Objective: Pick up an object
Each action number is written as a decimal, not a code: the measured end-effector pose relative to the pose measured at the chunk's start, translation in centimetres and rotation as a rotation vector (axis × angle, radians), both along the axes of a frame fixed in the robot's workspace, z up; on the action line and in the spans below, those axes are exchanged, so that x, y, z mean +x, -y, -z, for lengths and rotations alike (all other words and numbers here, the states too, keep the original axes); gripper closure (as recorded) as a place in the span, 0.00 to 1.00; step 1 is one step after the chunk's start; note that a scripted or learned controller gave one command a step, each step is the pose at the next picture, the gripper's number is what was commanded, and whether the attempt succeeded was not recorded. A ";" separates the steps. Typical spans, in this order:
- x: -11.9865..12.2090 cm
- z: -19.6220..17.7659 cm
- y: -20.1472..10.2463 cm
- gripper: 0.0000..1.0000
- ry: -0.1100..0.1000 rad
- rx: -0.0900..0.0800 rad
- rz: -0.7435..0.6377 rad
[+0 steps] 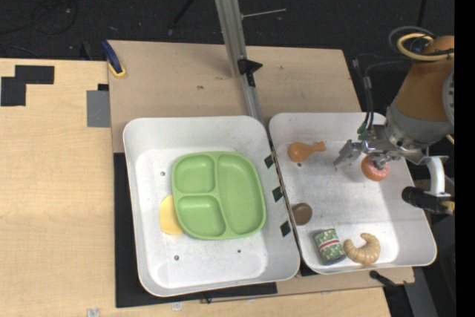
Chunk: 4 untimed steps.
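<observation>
The arm [423, 96] reached in over the right bin [415, 252], its hand [361, 154] low above the bin floor near the far side. The fingers [346, 154] stood spread apart with nothing between them. Just to the right of the hand, and partly under the wrist, lay a red-and-white ball-like toy [376, 170]. To the hand's left, near it, an orange toy drumstick [305, 151] lay on the bin floor. Nearer the camera than the hand sat a small brown round piece [301, 214], and further forward a green can [328, 246] touched a toy croissant [364, 249]. Well to the left, in the other bin [148, 263], a green divided plate [219, 194] overlapped a yellow piece [169, 217]. Both bins rested on the counter [52, 182].
</observation>
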State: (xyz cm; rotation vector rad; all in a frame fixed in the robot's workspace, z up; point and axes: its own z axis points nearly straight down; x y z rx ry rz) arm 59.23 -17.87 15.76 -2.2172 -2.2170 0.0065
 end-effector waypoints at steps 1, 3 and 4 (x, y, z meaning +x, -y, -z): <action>-0.5 6.2 0.3 0.00 0.001 0.000 0.000; -0.8 -1.4 0.4 1.00 0.010 -0.002 -0.001; -1.3 -7.0 -0.4 1.00 0.010 -0.002 -0.002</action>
